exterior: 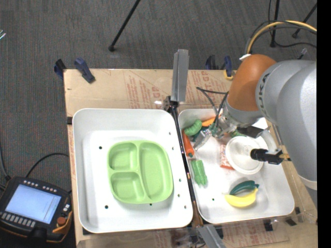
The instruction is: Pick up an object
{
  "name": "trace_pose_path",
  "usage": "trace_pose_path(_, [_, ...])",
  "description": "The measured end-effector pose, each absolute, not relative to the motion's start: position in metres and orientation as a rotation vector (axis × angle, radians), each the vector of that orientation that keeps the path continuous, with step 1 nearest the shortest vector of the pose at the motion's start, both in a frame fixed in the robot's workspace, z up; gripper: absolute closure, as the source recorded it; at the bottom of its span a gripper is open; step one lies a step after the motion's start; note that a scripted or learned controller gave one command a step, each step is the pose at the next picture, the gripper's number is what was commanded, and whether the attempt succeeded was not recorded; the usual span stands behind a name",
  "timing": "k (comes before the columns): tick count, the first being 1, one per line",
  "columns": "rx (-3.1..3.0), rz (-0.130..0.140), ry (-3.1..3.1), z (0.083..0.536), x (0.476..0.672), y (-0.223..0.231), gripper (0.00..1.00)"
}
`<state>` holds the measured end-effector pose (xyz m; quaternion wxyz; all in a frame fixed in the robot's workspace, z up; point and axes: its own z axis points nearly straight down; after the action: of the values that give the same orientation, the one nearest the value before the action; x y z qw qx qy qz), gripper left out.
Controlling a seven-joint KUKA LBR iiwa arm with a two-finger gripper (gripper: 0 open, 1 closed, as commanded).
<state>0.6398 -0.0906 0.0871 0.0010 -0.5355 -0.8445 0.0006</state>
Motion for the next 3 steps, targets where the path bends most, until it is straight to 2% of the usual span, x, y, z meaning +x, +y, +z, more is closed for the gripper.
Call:
trace_pose_path(1, [-1.92,0.002,-2.484,0.087,0.574,-0.143,0.0])
trace_pose_path(2, [-1.959,0.002,-2.451,0.087,0.524,-0.127,0.0])
trace_pose_path(3, [-1.958,0.003,-2.447,0.095,0.523,-0.127,1.0])
